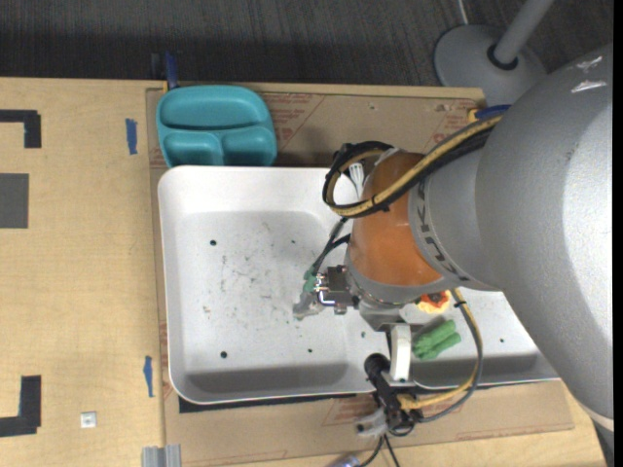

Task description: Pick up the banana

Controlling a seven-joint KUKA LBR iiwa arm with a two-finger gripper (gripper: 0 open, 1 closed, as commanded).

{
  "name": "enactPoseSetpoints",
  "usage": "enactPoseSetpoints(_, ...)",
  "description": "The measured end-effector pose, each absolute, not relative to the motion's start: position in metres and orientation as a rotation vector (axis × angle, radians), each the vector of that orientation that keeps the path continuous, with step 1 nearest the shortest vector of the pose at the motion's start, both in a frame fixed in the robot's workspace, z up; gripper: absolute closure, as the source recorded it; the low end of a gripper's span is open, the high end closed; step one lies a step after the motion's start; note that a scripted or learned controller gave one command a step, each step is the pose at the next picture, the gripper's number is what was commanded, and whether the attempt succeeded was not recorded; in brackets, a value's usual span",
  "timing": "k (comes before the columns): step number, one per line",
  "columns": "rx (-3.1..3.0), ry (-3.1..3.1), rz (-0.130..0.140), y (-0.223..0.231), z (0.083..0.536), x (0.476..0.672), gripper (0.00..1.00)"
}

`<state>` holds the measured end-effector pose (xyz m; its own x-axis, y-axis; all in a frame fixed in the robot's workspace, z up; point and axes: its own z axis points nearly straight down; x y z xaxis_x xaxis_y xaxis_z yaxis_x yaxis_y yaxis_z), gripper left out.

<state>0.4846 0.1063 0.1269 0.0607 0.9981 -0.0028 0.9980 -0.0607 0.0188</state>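
Note:
My gripper (310,300) hangs low over the right part of the left white bin (195,261), near the wall between the two bins. The grey arm with its orange band (389,232) reaches in from the right and covers most of the right bin (506,343). Beside the wrist, in the right bin, lie a green object (435,341) and a small orange and white object (433,303), both partly hidden by the arm.
A teal divided tray (216,125) stands behind the left bin on the cardboard bench top. The left bin's floor (243,270) has scuff marks. A grey stand base (477,56) sits at the back right.

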Motion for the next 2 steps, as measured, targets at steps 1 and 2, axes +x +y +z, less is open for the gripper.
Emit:
enactPoseSetpoints(1, 2.283, 2.112, -0.001, 0.0932, 0.1376, 0.4852, 1.00)
enactPoseSetpoints(2, 2.247, 2.153, 0.004, 0.0957, 0.1336, 0.4848, 1.00)
